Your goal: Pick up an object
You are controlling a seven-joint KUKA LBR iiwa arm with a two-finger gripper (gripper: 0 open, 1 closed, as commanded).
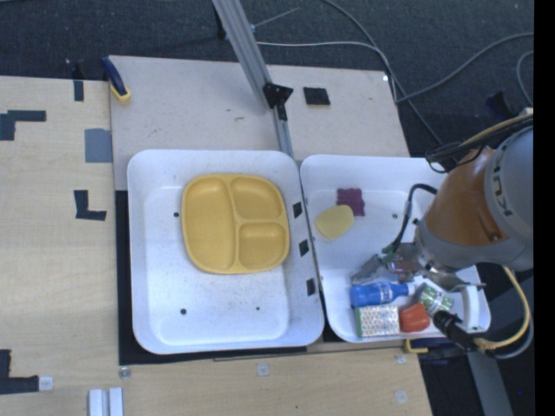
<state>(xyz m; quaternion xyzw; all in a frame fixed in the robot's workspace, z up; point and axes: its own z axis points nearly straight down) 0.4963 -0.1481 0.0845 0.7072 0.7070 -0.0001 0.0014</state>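
**Arm low over right bin, tool buried in the clutter**

You're looking down on a tan wooden surface [52, 258] with dark tape patches, dark carpet and loose cables beyond its far edge. A grey metal pole [251, 55] slants across the top and ends at a black clamp. A blue and yellow clip [115, 79] lies at the far left corner of the paler board.

Two white bins sit side by side. The left bin [156, 310] carries a yellow divided plate [235, 224], lying flat, upper middle. The right bin [381, 176] has the small stuff: a purple block [350, 200] near the far side, a pale yellow lemon-like piece [334, 222] just beside and in front of it, then a blue bottle [379, 294] lying on its side, a speckled white box [377, 321] just in front of that, and an orange-red piece [414, 318] touching the box's right end.

Your arm [473, 211] comes in from the right, orange band up, wrist down over the near right part of that bin. The tool [395, 265] sits right above the blue bottle, near or touching it; too tangled to call. Purple block and lemon piece lie apart from it, to its left and further back. How the tool stands and whether it holds anything: cannot tell.
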